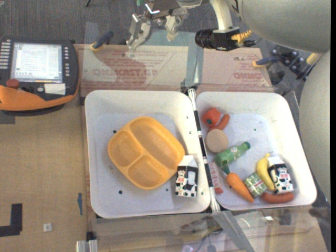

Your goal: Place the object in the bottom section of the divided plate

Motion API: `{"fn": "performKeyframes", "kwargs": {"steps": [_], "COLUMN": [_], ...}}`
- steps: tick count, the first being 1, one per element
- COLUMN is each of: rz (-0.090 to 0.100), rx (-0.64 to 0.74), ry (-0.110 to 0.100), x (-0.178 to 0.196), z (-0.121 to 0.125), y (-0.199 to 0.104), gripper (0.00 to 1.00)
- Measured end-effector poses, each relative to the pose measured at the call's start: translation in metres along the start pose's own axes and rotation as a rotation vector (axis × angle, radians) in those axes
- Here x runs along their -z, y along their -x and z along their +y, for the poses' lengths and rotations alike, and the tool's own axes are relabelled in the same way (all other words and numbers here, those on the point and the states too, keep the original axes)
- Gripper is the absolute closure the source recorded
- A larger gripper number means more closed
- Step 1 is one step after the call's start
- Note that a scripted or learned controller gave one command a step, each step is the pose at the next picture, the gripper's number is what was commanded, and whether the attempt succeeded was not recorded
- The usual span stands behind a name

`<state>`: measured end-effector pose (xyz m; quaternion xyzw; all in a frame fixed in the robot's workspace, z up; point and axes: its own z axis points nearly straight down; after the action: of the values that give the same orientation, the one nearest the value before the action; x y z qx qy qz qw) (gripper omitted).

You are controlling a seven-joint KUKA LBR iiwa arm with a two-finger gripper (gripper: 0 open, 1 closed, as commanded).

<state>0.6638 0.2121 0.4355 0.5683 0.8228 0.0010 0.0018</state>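
Note:
A yellow divided plate [145, 152] lies in the left bin [97, 156], tilted so its smallest section points toward the front right. A small milk carton with a cow print [187, 181] stands in the left bin just right of the plate's front section. My gripper [154, 33] hangs high above the far edge of the bench, behind the left bin, well away from the plate. Its two pale fingers [137, 35] are spread apart with nothing between them.
The right bin [294, 135] holds a tomato [212, 116], a beige round item [216, 140], a green bottle [232, 153], a carrot [239, 187], a banana [263, 172], a second cow-print carton [281, 176] and a sausage [278, 197]. A teach pendant [37, 75] lies at the left.

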Motion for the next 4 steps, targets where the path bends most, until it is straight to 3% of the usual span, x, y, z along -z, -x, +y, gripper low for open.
{"fn": "performKeyframes", "kwargs": {"steps": [1,2,3,4], "rz": [0.0,0.001,0.002,0.003], "rx": [0.193,0.156,0.239,0.082], "ry": [0.001,-0.003,-0.002,-0.004], "x": [0.0,-0.041,-0.062,-0.156], "z": [0.002,-0.01,-0.051,-0.025], "y": [0.001,0.034,-0.009,0.0], "gripper": [0.0,0.0,0.0,0.0]}}
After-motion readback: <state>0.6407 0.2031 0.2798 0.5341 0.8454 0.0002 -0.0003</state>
